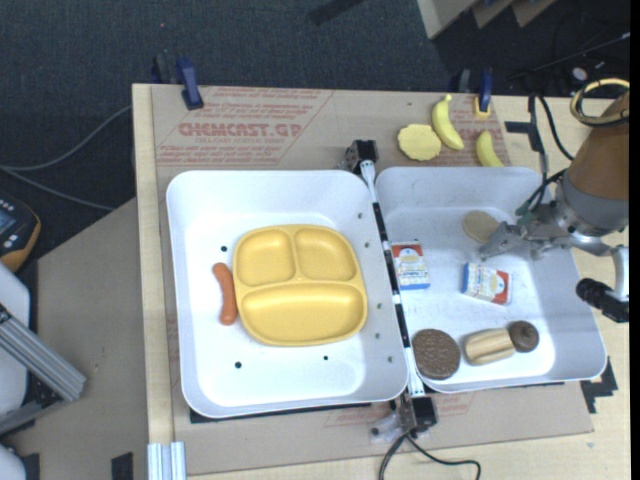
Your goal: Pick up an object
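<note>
My gripper hangs low over the back of the right bin, reaching in from the right. It sits just beside a tan flat piece and just above a small white carton with blue and red print. Nothing shows as held. Also in this bin are a second small carton by the left wall, a dark brown round cookie, a tan bread roll and a brown donut at the front.
The left bin holds a yellow divided plate and an orange sausage to its left. Behind the right bin, on the board, lie two bananas and a yellow lumpy piece. Blue clamps stand at the back edge.
</note>
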Tool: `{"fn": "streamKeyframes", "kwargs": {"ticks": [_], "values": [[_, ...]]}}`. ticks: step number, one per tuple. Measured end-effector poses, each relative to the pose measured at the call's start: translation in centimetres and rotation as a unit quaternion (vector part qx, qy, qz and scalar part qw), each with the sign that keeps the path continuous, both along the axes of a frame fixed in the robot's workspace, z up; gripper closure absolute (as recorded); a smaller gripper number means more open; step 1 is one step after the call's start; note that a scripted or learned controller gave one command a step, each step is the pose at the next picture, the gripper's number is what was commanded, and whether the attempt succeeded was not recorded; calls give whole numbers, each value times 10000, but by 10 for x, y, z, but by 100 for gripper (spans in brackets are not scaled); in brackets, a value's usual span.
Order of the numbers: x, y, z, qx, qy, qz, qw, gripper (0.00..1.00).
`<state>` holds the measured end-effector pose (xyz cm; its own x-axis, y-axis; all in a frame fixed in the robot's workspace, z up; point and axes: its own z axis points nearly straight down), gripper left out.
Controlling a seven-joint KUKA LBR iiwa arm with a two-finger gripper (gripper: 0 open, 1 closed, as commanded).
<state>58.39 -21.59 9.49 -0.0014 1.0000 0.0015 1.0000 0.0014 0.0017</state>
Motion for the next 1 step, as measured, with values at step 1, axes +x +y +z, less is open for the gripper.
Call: {"fn": "streamKeyframes", "kwargs": {"ticks": [1], "values": [[-36,46,4,9,31,4,10000,0]]}}
